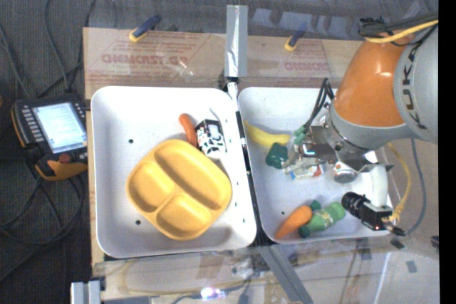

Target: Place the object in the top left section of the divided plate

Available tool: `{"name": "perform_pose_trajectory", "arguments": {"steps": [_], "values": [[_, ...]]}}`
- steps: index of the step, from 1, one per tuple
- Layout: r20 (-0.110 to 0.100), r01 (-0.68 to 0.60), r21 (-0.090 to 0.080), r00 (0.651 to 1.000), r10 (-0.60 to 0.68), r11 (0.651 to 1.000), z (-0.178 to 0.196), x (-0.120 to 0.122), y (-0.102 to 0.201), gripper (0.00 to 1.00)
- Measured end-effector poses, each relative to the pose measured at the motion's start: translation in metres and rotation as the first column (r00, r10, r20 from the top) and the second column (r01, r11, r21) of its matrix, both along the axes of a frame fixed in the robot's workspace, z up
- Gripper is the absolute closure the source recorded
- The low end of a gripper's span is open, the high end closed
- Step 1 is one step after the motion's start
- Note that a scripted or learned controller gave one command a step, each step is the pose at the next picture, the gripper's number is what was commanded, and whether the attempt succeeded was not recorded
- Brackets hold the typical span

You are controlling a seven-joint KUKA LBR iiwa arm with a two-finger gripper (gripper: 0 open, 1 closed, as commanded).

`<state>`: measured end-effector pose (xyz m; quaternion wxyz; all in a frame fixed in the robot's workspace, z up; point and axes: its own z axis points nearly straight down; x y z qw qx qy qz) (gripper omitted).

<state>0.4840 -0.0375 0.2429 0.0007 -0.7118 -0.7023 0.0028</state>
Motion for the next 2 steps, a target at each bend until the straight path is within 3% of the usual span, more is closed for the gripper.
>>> {"name": "perform_pose_trajectory", "arguments": {"steps": [1, 2], "values": [[-0.001, -0.168, 0.002, 0.986, 0.168, 0.986, 0.000, 0.000, 0.074, 1.00], [-0.001, -0.455, 0.004, 0.890, 0.455, 0.890, -0.030, -0.001, 0.138, 1.00]]}}
